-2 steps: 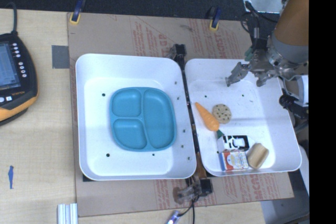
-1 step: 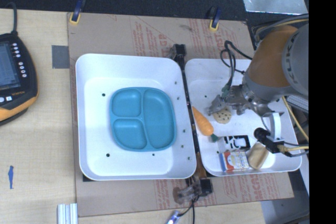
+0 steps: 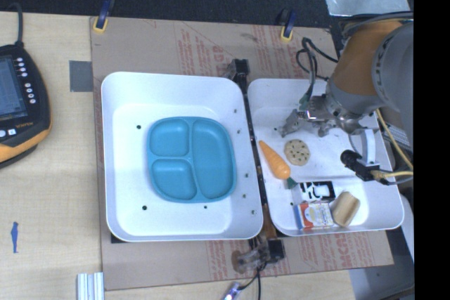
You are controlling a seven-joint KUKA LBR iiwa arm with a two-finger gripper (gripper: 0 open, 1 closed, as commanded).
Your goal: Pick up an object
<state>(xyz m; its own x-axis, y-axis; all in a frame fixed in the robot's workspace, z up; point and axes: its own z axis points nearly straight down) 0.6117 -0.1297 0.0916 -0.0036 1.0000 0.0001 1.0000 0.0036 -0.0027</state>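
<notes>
We look down on a desk with two white bins. The left bin holds a blue divided plate. Taking the right bin as our landmark, loose items lie scattered inside it, likely so the arm can choose any one: a toy carrot along its left wall, a cookie near its middle, a small carton and a tan block at its near edge. The gripper hovers over the bin's far half, just beyond the cookie. It appears empty; how far it is spread we cannot tell.
</notes>
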